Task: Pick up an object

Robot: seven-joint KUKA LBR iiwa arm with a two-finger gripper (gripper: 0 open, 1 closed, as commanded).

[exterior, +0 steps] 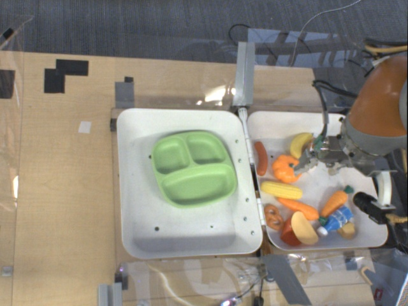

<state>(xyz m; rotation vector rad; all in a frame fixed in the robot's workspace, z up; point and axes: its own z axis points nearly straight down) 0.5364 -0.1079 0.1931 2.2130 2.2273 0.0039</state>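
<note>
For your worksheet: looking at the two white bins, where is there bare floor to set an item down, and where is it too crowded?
Free: the left bin floor around the green divided plate, widest along its near edge and left side. Crowded: the right bin, where the hot dog, banana, corn and carrot cluster beside the gripper; a bare strip lies along its far wall.

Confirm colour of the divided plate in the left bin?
Light green plate, plain, no pattern; camera view shows it clearly.

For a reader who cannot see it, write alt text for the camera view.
A grey and orange robot arm reaches from the right, its gripper over toy food in the right white bin: banana, orange pumpkin, corn. The left bin holds a green divided plate.
</note>
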